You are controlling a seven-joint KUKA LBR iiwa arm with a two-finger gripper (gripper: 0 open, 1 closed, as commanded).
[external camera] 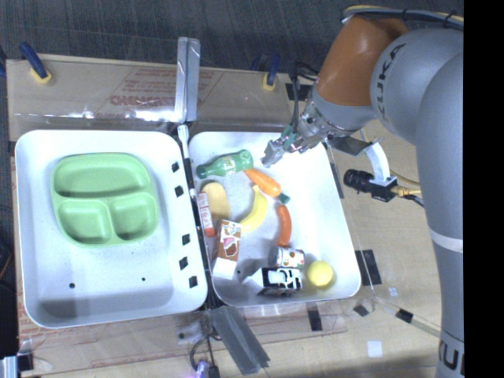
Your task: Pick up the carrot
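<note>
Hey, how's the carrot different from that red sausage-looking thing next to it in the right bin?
The carrot is orange with a green tip at its lower right end; the sausage is plain orange-red. The carrot lies slanted, upper left to lower right; the sausage lies nearly up and down in the view. The carrot sits closer to the gripper; the sausage sits lower, toward the bin's middle. Both are slim and lie flat in the right bin.

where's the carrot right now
The carrot lies in the right bin, toward its back, between the green bottle and the banana, just below the claw.

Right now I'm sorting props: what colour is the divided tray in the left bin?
Light green, clearest in the camera view.
</note>
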